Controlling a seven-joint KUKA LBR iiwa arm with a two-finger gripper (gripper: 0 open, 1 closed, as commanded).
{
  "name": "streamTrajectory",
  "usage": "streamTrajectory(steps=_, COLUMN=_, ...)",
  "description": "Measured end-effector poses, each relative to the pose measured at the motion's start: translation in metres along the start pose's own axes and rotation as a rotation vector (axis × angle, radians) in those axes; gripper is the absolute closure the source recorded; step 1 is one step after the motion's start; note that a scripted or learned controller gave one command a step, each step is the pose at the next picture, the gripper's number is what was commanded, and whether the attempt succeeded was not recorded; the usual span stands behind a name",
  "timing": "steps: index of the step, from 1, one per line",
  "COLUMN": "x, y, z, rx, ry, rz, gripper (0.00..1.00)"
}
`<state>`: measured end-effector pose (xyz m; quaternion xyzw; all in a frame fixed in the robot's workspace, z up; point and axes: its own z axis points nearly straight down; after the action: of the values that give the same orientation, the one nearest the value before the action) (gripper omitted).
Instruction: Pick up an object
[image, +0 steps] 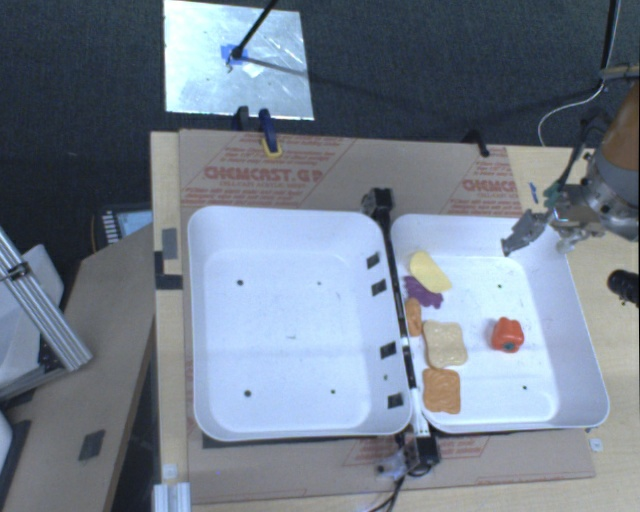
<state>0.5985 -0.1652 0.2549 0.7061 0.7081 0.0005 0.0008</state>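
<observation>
The arm comes in from the right, its body cut off at the frame edge, and the gripper (545, 232) hangs over the far right corner of the right bin (560, 300); two grey fingers (520, 238) are spread apart with nothing between them, though the blur there keeps the finer shape of the tips hard to read. Down in the right bin, every object sits free: an orange toy pepper (507, 334) with a green stem end lies right of centre, well apart from the rest. Along the left wall of that bin runs a cluster: a yellow oval piece (430, 271) at the far end, a small purple piece (423, 293) just beside it toward the near side, a thin orange sliver (413, 316) pressed against the wall and partly hidden by it, then a pale tan bread-like slice (445, 343), and nearest the front edge an orange cracker-like square (442, 390). What exactly the purple piece is, hard to tell at this size. The left bin (290, 320) shows its bare white floor with a few dark dots. Black clips (380, 203) join the bins along the shared wall. Both sit on a printed cardboard sheet (330, 165) on the pale wooden bench (120, 300). Beyond the far edge, dark carpet and a shiny silver sheet (238, 60); an aluminium rail (40, 310) crosses the left edge, cut off.
</observation>
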Motion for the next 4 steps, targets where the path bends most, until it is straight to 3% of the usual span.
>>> streamTrajectory(steps=1, x=0.000, y=0.001, z=-0.011, rx=-0.004, ry=-0.001, rz=-0.003, gripper=1.00)
streamTrajectory(steps=2, x=0.045, y=0.012, z=-0.133, rx=-0.014, ry=-0.001, rz=-0.007, gripper=1.00)
streamTrajectory(steps=3, x=-0.009, y=-0.052, z=-0.198, rx=-0.005, ry=-0.003, rz=0.007, gripper=1.00)
streamTrajectory(steps=4, x=-0.023, y=-0.114, z=-0.279, rx=-0.006, ry=-0.003, rz=0.003, gripper=1.00)
